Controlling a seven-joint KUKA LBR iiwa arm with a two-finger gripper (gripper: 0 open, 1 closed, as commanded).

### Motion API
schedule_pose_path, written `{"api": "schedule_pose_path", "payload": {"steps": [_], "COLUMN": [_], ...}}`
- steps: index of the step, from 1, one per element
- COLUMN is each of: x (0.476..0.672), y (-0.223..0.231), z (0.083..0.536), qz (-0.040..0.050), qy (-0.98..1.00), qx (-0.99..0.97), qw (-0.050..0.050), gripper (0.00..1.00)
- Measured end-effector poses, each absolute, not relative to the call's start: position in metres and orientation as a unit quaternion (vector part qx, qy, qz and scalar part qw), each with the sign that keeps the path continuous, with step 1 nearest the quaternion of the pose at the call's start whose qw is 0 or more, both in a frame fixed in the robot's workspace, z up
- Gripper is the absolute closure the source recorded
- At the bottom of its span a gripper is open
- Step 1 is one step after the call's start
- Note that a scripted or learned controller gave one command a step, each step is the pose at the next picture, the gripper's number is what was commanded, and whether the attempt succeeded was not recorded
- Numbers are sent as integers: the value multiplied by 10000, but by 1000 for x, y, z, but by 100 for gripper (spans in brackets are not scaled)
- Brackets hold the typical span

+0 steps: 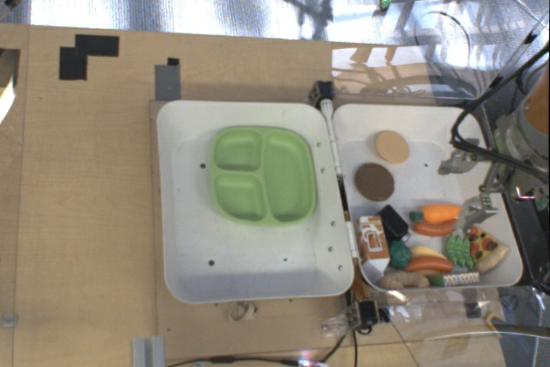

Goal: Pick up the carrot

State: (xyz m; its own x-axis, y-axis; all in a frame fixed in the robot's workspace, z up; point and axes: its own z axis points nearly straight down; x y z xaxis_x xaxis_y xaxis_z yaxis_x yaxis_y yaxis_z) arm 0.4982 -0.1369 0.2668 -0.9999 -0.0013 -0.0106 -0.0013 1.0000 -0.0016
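The counter (86, 211) is light wood and it carries two shallow white bins side by side. The left bin (185, 262) holds a green plate (262, 174) with three compartments, lying flat near the middle of the bin. The right bin (421, 129) holds a group of toy foods, most of them in its near half.

The carrot (441, 214) is in the right bin, toward the right side. It is orange with a small green end on the left and it lies flat. Just below it, and touching it, is a reddish sausage (434, 229). To the left of the carrot is a small black block (394, 222), and further left a small orange and white box (372, 238). Above these lie a brown disc (375, 181) and a tan disc (392, 146), apart from each other. In the near right corner is a pizza slice (487, 249), and beside it a green leafy vegetable (457, 250). A yellow banana (427, 253) and a dark green piece (400, 254) lie near the front wall.

The end effector (478, 209) is at the right side of the right bin, just beside the carrot's right end. The grey arm (524, 129) enters from the right with black cables around it. The metal parts there are too unclear, so I cannot tell if the end effector is open or closed, and nothing is seen held in it.
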Motion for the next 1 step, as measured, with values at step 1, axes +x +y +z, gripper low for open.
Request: {"api": "schedule_pose_path", "payload": {"steps": [1], "x": [505], "y": [-160], "z": [168], "qz": [3], "qy": [10000], "qx": [57], "qw": [8], "gripper": [0]}}
